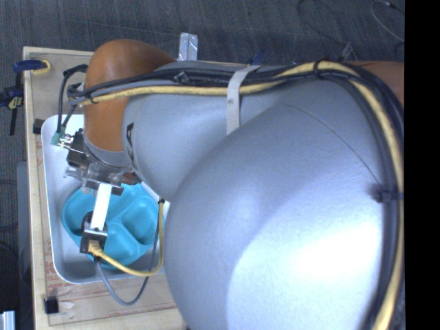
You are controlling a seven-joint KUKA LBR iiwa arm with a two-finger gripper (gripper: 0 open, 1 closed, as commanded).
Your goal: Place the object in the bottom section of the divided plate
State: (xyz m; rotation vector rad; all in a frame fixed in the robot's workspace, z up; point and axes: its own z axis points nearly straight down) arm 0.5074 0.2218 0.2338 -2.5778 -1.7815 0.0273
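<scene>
1. Dark floor (206, 12) lies beyond the bench (103, 298). One white bin (53, 184) sits at the bench's left end, close along its left edge.
2. Blue divided plate (134, 218) lies in the near half of the bin, close to the bin's front wall. The ridges between its sections show in part.
3. Arm (275, 184) reaches across from the right and covers most of the bench. Its orange band (113, 88) is above the far half of the bin.
4. Gripper (103, 177) hangs over the far-left rim of the plate, pointing down into the bin. Released or clenched: cannot tell, as the wrist housing hides it.
5. Object: hidden. I cannot tell whether it lies under the wrist or is being carried.
6. Key relation: I take the bottom section to be the lobe nearest the bin's front wall. It lies from the gripper toward the bench's front edge, near but not directly beneath.
7. Judgement: the coming move calls for a short travel toward the front wall before any lowering.
8. Risk: stopping short would put the drop on a ridge or in a far section.
</scene>
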